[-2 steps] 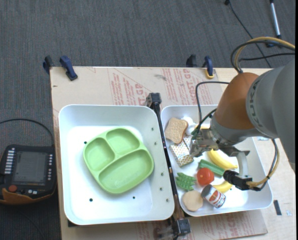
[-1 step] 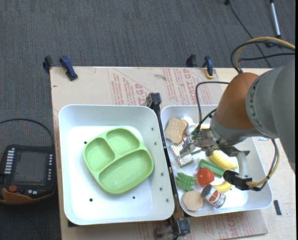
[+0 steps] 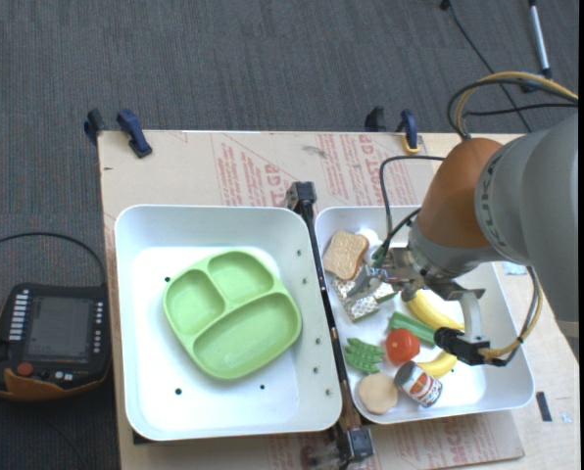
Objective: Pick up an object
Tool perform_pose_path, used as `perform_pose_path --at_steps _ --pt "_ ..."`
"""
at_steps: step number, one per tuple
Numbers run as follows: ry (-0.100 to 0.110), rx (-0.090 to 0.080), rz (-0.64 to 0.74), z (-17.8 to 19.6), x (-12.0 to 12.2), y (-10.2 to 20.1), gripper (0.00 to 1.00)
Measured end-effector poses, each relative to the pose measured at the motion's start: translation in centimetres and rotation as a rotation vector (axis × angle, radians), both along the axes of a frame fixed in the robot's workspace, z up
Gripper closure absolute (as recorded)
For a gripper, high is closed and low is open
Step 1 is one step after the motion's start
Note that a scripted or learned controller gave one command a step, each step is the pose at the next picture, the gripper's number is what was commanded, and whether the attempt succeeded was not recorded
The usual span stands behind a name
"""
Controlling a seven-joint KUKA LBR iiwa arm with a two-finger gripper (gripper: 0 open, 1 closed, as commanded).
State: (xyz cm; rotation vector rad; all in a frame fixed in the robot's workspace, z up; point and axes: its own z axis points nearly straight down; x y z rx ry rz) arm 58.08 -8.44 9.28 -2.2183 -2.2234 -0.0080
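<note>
My gripper point(image 3: 372, 284) is low in the right bin point(image 3: 503, 385), near its left wall. It hangs just below a slice of bread point(image 3: 344, 254) and over a small pale, shiny item point(image 3: 363, 307) that it partly hides. Around it lie a yellow banana point(image 3: 431, 311), a red tomato point(image 3: 402, 345), a green leafy vegetable point(image 3: 363, 354), a small can point(image 3: 420, 386), a round tan bun point(image 3: 377, 394) and a second banana point(image 3: 441, 364). I see nothing lifted off the bin floor.
The left bin point(image 3: 145, 399) holds a green divided plate point(image 3: 233, 311). A divider bar point(image 3: 323, 292) runs between the bins. The grey arm with its orange band point(image 3: 463, 199) covers the right bin's upper right. A teach pendant point(image 3: 52, 336) lies on the floor at left.
</note>
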Motion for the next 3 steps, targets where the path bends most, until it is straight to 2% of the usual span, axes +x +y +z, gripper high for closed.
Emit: perform_pose_path --at_steps 1,2,3 --pt "-0.006 0.001 0.001 1.10 0.22 0.14 1.00" --pt "-0.006 0.001 0.001 1.07 0.20 0.15 0.00" --pt "-0.004 0.003 0.002 2.02 0.20 0.16 1.00"
